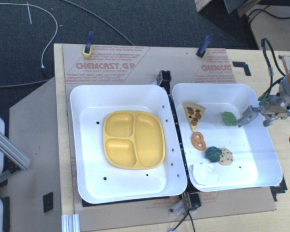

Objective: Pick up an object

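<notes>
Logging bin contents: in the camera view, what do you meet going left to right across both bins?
yellow divided plate → pizza slice toy → pretzel → teal lump → cookie → green lump → gripper. The white item near the right bin's front edge overlaps several in x, so it is left out.

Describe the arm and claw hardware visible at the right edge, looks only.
Little of it is in frame. The claw is grey metal, with a dull grey finger angled toward the right bin. Behind it sits a boxy grey wrist block with a small green spot at its left side. Dark cables loop above it. No markings are legible.
</notes>
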Controlling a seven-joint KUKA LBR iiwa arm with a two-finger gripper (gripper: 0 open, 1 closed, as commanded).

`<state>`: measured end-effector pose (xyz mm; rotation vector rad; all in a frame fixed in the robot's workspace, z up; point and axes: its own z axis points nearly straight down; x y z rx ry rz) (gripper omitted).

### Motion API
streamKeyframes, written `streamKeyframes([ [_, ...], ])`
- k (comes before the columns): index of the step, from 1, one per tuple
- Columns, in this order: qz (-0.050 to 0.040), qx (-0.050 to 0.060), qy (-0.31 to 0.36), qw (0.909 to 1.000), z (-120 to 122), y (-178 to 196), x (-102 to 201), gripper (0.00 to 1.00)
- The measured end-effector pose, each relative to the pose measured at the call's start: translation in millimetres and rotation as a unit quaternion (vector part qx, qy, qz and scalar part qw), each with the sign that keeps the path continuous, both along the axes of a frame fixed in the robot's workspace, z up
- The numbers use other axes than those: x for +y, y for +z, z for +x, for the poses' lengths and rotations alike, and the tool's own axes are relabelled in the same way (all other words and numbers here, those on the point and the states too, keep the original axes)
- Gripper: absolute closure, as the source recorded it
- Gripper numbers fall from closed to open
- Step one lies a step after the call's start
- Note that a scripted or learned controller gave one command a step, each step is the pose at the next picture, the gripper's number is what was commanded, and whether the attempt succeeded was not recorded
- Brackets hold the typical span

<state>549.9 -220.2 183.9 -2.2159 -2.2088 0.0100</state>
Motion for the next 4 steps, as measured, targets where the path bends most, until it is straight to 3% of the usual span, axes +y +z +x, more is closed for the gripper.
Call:
streamKeyframes([
  [1, -0.0018, -0.006, 0.002, 1.0000, 3, 7, 0, 0.00],
  [3, -0.0008, -0.005, 0.002, 1.0000, 1, -102, 11, 0.00],
  [4, -0.0014, -0.007, 0.002, 1.0000, 3, -88, 11, 1.00],
])
